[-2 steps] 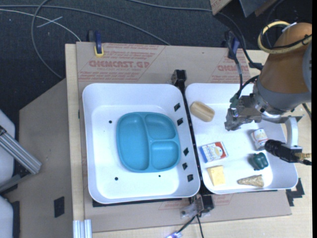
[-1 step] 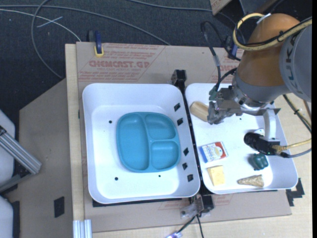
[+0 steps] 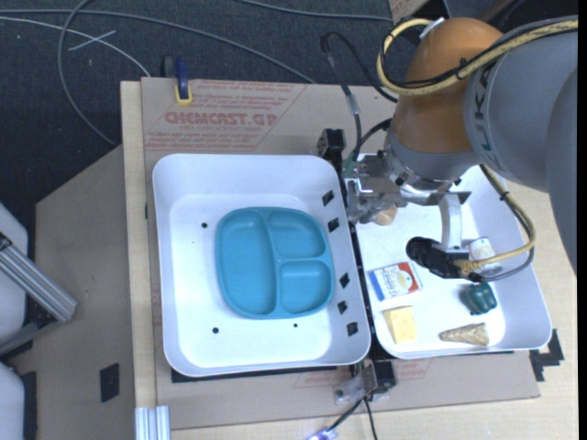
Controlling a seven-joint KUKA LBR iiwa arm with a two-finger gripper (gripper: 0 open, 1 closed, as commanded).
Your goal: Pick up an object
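Observation:
My gripper (image 3: 371,202) hangs low over the far left corner of the right bin (image 3: 523,273), close to the wall between the two bins. A small tan rounded object (image 3: 384,214) shows right at the gripper's tip; whether it is held is unclear. In the same bin lie a white packet with red and blue print (image 3: 395,280), a yellow block (image 3: 399,323), a tan wedge (image 3: 465,335) and a small teal object (image 3: 478,297).
The left bin (image 3: 183,246) holds a blue divided plate (image 3: 274,261). The arm's grey body and orange band (image 3: 449,71) cover the far part of the right bin. Cardboard (image 3: 229,108) lies behind the bins.

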